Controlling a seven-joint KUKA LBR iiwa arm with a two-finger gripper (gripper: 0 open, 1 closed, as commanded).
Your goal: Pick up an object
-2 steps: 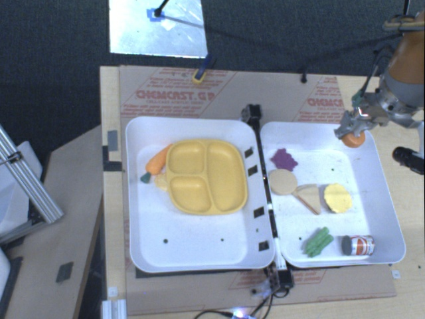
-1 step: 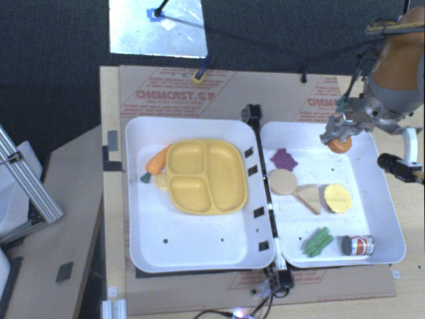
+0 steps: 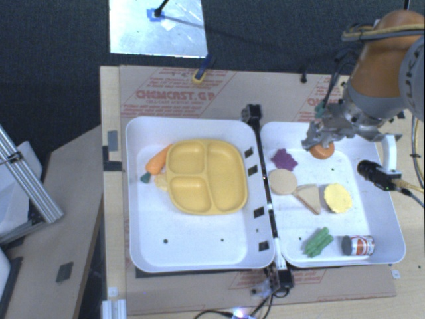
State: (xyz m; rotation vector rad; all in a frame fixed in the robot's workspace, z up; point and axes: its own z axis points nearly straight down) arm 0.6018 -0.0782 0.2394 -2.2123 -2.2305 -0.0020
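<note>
"CHEMCAST" in red on the brown board [image 3: 174, 92] behind the bins.

Even overhead light, soft shadows, glare on the metal sheet [image 3: 158, 17], slightly soft focus, dark surroundings

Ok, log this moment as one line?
arm: over right bin | pincer: at orange item, grasp unconfirmed | left bin: yellow tray, carrot

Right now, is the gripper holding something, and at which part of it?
It cannot be told. The gripper is down in the right bin, right over an orange round thing, but its fingertips are hidden, so a hold is not visible.
</note>
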